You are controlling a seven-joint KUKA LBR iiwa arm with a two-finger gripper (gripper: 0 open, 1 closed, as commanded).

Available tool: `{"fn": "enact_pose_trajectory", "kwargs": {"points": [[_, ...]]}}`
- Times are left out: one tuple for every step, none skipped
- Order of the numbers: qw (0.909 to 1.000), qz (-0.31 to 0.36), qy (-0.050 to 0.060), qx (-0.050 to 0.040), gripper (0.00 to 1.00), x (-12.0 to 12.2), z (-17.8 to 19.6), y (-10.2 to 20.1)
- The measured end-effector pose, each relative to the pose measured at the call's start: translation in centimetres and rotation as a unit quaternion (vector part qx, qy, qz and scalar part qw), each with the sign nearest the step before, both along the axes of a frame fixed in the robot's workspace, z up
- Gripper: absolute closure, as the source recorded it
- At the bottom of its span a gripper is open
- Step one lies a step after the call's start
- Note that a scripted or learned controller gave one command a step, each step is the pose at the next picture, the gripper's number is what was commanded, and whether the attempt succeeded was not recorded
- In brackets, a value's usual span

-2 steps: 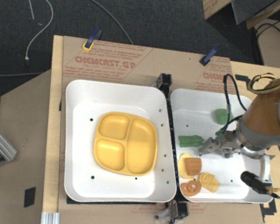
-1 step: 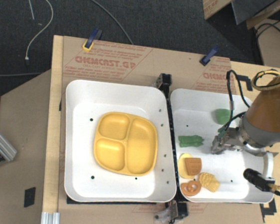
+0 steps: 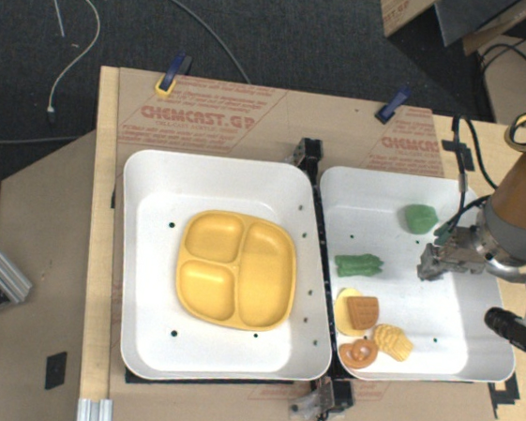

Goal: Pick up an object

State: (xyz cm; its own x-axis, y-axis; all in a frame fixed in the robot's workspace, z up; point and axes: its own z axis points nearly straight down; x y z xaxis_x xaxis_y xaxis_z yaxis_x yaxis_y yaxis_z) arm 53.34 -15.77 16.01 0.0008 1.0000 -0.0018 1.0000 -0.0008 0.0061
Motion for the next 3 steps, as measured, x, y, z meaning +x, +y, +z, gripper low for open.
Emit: {"fn": "enact_pose_trajectory", "kwargs": {"points": [[1.0, 0.001, -0.001, -0.0002, 1.0, -0.6, 6.0, -0.4], [1.0, 0.001, -0.001, -0.0001, 1.0, -0.5, 10.6, -0.4], [1.0, 0.003, 0.004, 0.0027, 1.0, -0.7, 9.1, 5.3]]}}
